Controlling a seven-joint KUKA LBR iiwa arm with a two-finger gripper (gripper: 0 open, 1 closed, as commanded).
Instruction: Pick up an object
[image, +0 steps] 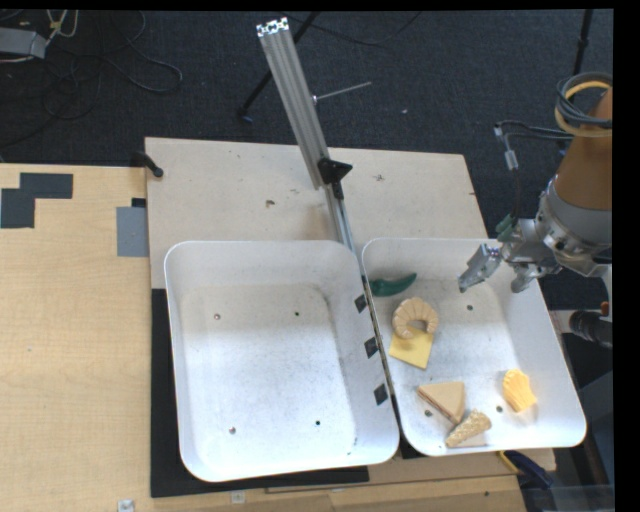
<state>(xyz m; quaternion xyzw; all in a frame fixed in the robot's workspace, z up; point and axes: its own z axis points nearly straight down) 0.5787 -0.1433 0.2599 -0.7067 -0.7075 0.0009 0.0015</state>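
Observation:
The right bin (545, 330) holds several play-food pieces: a green pepper (392, 285) by the left wall, a tan croissant (415, 318) lying on a yellow cheese slice (411, 349), a sandwich wedge (444, 399), a crusty wedge (467, 429) and a small yellow piece (517, 390). My gripper (501, 270) hangs over the bin's upper right part, open, with nothing between its fingers. It is well right of the croissant and above the yellow piece.
The left bin (190, 300) lies beside the right one, with black clips (371, 347) along the shared wall. A slanted aluminium rail (303, 125) rises from the bench behind the bins. Cables hang near the arm at the right.

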